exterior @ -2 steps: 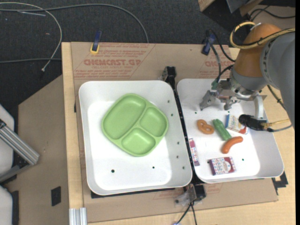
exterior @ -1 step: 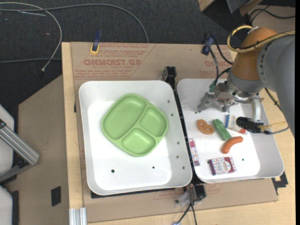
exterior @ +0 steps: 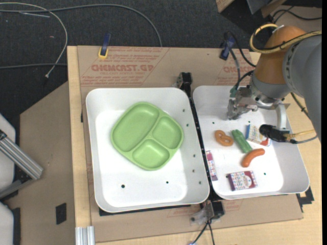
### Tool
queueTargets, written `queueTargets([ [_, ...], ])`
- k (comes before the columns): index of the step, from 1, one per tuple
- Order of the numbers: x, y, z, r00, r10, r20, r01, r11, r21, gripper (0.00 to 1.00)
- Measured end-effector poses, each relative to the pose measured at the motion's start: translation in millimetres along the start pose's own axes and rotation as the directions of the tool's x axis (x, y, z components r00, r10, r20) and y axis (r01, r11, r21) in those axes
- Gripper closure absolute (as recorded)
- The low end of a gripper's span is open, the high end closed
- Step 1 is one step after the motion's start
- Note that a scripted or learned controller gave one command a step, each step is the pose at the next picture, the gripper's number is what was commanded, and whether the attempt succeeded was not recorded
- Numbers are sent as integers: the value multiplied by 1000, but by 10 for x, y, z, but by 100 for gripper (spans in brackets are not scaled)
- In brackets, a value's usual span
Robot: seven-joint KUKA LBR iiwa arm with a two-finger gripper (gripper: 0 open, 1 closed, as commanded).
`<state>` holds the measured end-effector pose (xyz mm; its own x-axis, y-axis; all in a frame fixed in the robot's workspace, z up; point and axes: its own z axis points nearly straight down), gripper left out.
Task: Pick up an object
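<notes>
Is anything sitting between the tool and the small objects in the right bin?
Nothing visible. The tool hangs over bare floor at the back of the right bin; the pretzel and green piece lie just in front.

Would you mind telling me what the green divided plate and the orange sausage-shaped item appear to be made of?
The green divided plate looks like moulded plastic with a matte finish: uniform colour, soft rounded compartment walls, no sharp glare. The orange sausage-shaped item in the right bin seems to be toy food, probably plastic or rubber with a slightly glossy skin; at this size I cannot tell which.
</notes>
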<state>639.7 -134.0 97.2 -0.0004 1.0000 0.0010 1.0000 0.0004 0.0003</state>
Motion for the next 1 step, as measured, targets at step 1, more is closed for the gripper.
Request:
queueTargets([
  [1,69,38,-468,1000,-1,2,1,1000,-7,100],
])
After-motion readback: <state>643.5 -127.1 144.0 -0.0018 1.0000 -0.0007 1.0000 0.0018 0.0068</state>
